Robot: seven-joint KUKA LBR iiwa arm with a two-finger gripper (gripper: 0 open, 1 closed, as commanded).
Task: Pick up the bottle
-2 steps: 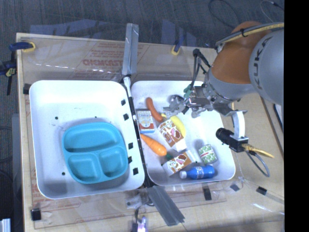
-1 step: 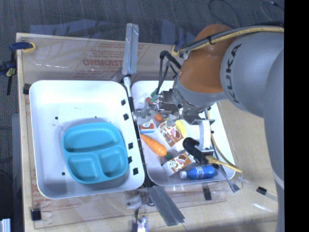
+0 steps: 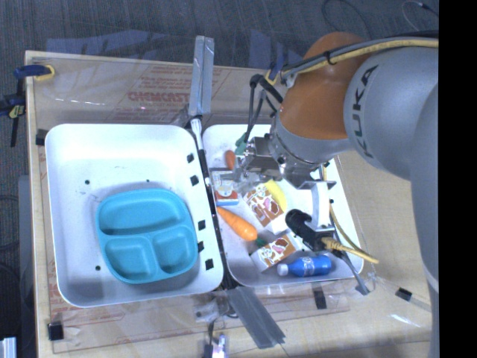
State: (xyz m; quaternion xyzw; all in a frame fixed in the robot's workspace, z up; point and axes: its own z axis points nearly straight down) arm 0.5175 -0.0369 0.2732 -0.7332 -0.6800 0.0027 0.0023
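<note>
A blue bottle (image 3: 309,265) with a pale cap lies on its side at the front edge of the right bin (image 3: 341,192). My gripper (image 3: 232,174) hangs low over the back left part of that bin, well behind and left of the bottle and apart from it. The arm's big grey and orange wrist covers the bin's back right.
An orange carrot (image 3: 237,224), two printed snack packets (image 3: 264,203) (image 3: 272,250), a yellow piece (image 3: 276,194) and a small red thing (image 3: 230,158) crowd the right bin. The left bin (image 3: 67,162) holds a blue divided tray (image 3: 145,233). A divider wall (image 3: 205,200) separates the bins.
</note>
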